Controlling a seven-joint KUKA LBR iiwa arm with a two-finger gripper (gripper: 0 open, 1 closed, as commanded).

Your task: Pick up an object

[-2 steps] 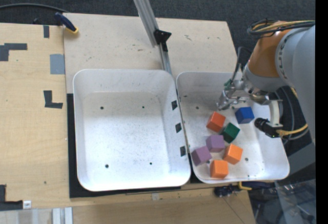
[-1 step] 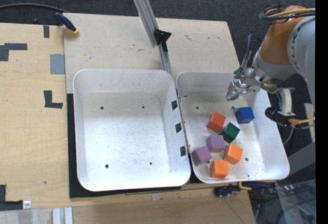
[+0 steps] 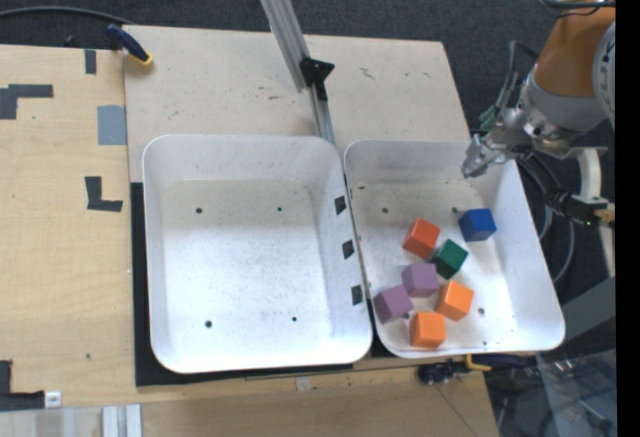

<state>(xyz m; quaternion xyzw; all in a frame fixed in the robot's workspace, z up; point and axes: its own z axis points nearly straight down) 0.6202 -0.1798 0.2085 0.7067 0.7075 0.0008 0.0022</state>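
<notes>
Several small cubes lie in the right bin (image 3: pixel 520 225): a blue one (image 3: pixel 478 224), a green one (image 3: pixel 452 256), three orange ones (image 3: pixel 422 237) (image 3: pixel 455 300) (image 3: pixel 428 329) and two purple ones (image 3: pixel 420 279) (image 3: pixel 392 303). My gripper (image 3: pixel 476 161) hangs over the bin's far right corner, above and a little beyond the blue cube. It points down and left from the orange-banded wrist (image 3: pixel 570 65). Nothing shows between its fingertips.
The left bin (image 3: pixel 160 225) sits beside the right one, with a shared wall (image 3: pixel 345 235) carrying black clips. A slanted metal rail (image 3: pixel 285 15) runs from the top down to the bins' junction. Cables (image 3: pixel 575 205) hang on the right outside the bin.
</notes>
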